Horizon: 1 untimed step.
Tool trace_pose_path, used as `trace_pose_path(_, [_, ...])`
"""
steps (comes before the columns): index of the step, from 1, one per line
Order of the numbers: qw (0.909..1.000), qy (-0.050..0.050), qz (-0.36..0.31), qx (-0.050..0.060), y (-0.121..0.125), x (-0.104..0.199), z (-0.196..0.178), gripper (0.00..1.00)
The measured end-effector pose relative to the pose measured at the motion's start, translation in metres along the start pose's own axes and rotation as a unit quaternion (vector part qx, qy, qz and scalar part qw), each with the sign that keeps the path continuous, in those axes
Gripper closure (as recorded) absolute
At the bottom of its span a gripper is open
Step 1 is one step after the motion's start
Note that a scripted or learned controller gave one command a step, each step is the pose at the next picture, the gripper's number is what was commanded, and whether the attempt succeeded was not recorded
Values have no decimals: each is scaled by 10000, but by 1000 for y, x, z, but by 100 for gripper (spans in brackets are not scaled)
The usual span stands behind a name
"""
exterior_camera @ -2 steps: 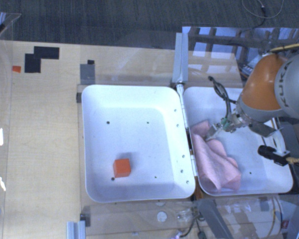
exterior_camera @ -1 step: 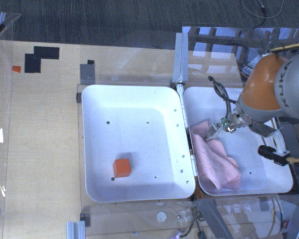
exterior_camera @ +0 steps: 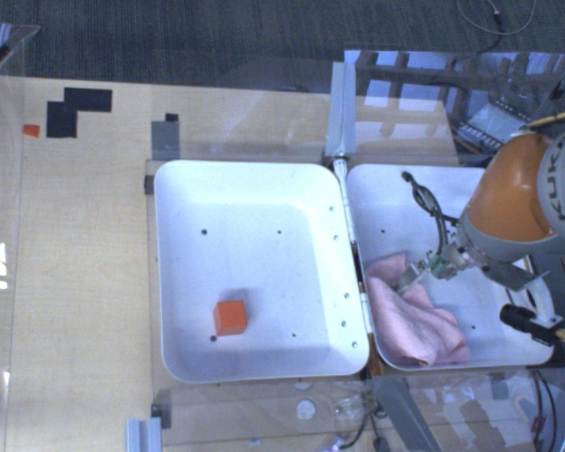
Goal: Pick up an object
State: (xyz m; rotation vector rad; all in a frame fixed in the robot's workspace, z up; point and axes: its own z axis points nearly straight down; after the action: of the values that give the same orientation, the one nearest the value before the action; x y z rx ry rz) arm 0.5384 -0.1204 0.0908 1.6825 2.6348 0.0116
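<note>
Arm [exterior_camera: 523, 201] reaches in from the right, gripper [exterior_camera: 431, 273] down in the right bin [exterior_camera: 395, 191], at the upper edge of the pink cloth [exterior_camera: 414, 318]. Cloth is crumpled along the bin's left wall, toward the near corner. Fingers touching the cloth (too small and blurred; cannot tell whether apart or clamped). Orange block [exterior_camera: 231, 317] sits in the left bin [exterior_camera: 245, 205], near-left area, well apart from the gripper.

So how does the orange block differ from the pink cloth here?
The orange block is a small, rigid cube; the pink cloth is larger, soft and crumpled. The block sits in the left bin, the cloth in the right bin. The gripper is down at the cloth's upper edge, far from the block. Both rest on a bin floor.
</note>
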Motion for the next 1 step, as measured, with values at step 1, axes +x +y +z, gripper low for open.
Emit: trace_pose_path(1, [9993, 5, 373, -3, -12, 2, -1, 0])
